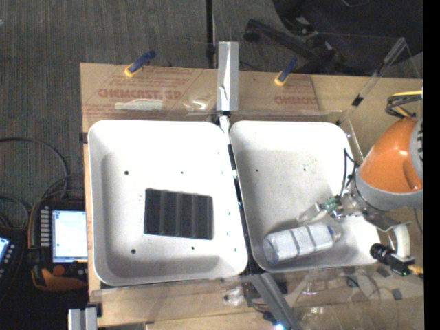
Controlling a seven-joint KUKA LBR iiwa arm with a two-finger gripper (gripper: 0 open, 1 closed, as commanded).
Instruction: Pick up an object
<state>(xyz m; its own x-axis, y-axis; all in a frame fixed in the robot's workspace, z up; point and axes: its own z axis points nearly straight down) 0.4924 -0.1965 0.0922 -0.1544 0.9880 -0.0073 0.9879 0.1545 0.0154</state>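
A brown worktop (172, 95) with two blue-and-yellow clamps stands on dark carpet (41, 60), and a handheld controller (62, 236) lies on that carpet far left of the gripper (330, 208). The left bin (103, 157) holds a black ridged tray (179, 214). In the right bin (289, 143), a clear plastic bottle (300, 242) lies on its side just below the gripper, whose opening cannot be judged.

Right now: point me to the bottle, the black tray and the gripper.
bottle (300, 243), camera view, middle of its body.
black tray (178, 214), camera view, centre of its ribbed top.
gripper (328, 208), camera view, at its tip above the bottle.
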